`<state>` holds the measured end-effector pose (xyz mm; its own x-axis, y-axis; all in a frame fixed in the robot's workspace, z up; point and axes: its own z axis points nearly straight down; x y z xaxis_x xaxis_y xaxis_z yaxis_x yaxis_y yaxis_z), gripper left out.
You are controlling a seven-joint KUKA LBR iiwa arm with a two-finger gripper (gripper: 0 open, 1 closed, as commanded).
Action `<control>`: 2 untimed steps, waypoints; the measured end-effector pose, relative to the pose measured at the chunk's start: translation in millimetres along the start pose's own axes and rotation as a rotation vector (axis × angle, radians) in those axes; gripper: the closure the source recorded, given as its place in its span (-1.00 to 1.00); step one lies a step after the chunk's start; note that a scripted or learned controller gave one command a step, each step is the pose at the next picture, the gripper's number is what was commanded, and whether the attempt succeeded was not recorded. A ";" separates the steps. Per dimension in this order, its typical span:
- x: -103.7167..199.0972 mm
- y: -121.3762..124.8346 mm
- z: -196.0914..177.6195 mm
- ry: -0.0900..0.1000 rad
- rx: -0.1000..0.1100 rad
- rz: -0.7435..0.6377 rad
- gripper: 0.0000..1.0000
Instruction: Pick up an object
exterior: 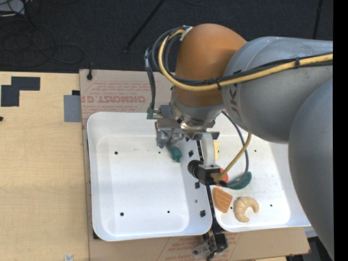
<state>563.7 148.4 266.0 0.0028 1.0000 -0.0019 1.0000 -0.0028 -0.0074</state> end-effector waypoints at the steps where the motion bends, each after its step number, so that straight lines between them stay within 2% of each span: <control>1: 98.2 1.7 23.6 0.003 -0.004 -0.010 1.00; 2: 93.3 1.9 13.0 0.000 -0.001 -0.005 1.00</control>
<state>565.8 241.7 252.9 -0.0023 1.0000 -0.0023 1.0000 0.0023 -0.0061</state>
